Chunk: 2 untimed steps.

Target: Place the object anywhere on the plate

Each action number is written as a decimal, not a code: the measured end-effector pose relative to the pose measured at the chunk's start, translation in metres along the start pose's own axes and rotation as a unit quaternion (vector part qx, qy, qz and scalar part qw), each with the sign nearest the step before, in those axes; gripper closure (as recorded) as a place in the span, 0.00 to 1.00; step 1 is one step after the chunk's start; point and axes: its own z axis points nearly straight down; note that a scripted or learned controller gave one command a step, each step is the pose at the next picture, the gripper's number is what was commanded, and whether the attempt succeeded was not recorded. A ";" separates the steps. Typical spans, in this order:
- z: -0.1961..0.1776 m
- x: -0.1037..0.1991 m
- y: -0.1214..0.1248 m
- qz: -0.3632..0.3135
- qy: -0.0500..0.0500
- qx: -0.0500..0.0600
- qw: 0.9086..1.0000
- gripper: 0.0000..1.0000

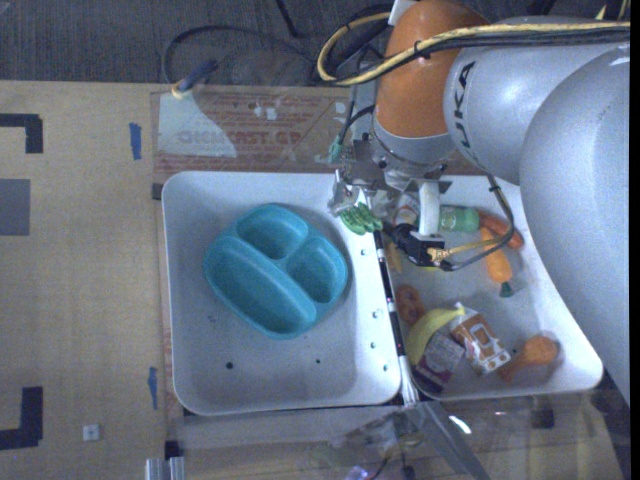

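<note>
Although the wrist covers most of the hand, the gripper (362, 216) can be seen low over the ridge where the two bins meet, and a small green object (357, 218) sits right at its tip. It looks pinched between the fingers, which would make them nearly closed on it, though the view is too cluttered there to be certain. Just beside the fingers, on the side away from the arm, lies the blue divided plate (277, 266) in the left bin (190, 298), close but not yet under the load. Behind the fingers, toward the arm, the right bin (560, 313) holds the rest: a green bottle (458, 218), an orange carrot-like piece (500, 233), a yellow banana (437, 325), a printed packet (478, 343).

The step in hand looks like the carry across. To do it well, keep the object high enough to clear the bin walls and the plate's raised rim, travel until it hangs over one compartment, then lower before letting go.
</note>
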 end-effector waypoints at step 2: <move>0.004 -0.038 -0.003 0.141 0.000 0.000 0.990 0.00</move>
